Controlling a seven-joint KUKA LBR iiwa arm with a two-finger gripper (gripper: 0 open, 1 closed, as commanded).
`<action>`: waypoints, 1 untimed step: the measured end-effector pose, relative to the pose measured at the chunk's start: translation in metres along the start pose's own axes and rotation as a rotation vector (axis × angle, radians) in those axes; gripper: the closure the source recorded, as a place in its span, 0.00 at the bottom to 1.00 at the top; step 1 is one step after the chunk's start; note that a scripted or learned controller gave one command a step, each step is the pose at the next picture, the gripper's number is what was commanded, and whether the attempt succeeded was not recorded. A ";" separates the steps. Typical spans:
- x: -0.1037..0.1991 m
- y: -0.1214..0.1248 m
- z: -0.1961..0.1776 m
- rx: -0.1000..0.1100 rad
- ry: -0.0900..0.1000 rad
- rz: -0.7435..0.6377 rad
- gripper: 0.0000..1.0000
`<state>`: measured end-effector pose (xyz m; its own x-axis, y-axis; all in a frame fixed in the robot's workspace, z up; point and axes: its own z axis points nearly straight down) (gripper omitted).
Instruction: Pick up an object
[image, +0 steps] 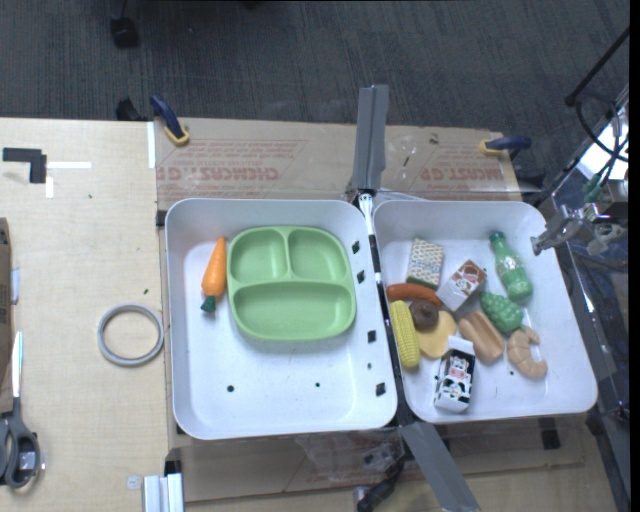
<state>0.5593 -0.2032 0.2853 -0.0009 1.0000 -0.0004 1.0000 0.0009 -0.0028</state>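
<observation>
The right bin (570, 380) holds a heap of toy food. A green bottle (510, 268) lies at its far right, beside green broccoli (502, 310). A wafer block (425, 262) and a small red-and-white carton (462, 282) lie at the back. A red sausage (412, 293), a corn cob (404, 332), a brown donut (425, 316), a bun (482, 335) and a croissant (527, 352) crowd the middle. A cow-patterned milk carton (455, 380) lies nearest the front. In the left bin (280, 400) sit a green divided plate (292, 282) and a carrot (213, 272).
A grey tape ring (130, 333) and scissors (18, 440) lie on the wooden bench at the left. Clamps (170, 118) (505, 146) pin the cardboard behind the bins. A metal post (370, 140) rises between the bins. Metal hardware (565, 225) stands at the right bin's far rim.
</observation>
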 end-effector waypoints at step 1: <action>-0.019 0.063 0.076 0.001 -0.001 0.522 0.00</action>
<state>0.6225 -0.2220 0.2091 0.4981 0.8671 -0.0028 0.8671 -0.4981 -0.0029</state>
